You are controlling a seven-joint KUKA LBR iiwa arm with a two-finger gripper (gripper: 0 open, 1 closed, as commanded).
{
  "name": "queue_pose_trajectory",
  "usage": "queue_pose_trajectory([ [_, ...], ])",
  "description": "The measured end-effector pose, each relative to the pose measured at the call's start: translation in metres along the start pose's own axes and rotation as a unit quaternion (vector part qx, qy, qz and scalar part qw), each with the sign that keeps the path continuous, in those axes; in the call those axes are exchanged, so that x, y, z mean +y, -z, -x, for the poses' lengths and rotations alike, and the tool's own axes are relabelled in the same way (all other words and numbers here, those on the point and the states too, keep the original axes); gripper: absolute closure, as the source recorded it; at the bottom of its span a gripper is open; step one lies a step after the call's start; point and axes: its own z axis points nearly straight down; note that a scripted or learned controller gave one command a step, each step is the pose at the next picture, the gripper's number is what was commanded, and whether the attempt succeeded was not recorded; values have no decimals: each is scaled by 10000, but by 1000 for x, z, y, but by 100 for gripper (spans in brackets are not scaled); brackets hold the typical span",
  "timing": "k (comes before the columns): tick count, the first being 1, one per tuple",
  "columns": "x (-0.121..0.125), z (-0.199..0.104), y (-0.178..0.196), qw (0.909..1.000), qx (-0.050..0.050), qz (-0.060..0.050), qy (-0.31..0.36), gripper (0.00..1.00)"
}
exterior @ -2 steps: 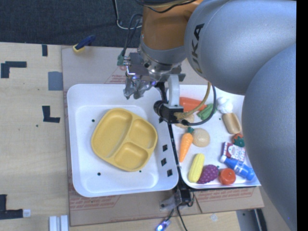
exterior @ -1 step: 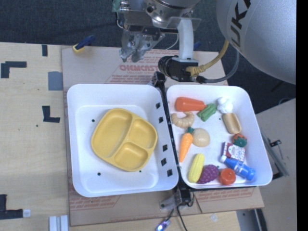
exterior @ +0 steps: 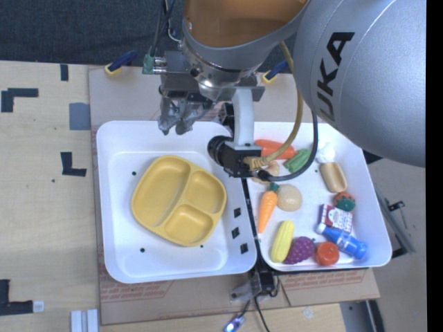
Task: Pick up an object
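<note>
Hovering over the left bin's [exterior: 111, 185] far rim with our gripper [exterior: 177, 121] | jaws: cannot tell spread or pressed | toys sit in the right bin [exterior: 374, 206], carrot [exterior: 266, 209] nearest the divider | risk: descending here we'd strike the rim, grasp nothing

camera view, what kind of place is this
Probably a robot lab test bench: a grey arm over two white bins, one holding a yellow plate, the other toy food such as a carrot.
</note>
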Motion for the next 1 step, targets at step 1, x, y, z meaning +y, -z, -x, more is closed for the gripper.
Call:
queue_pose_trajectory([
  [1,-3,1,-189,10000,-33,-57,-20,100],
])
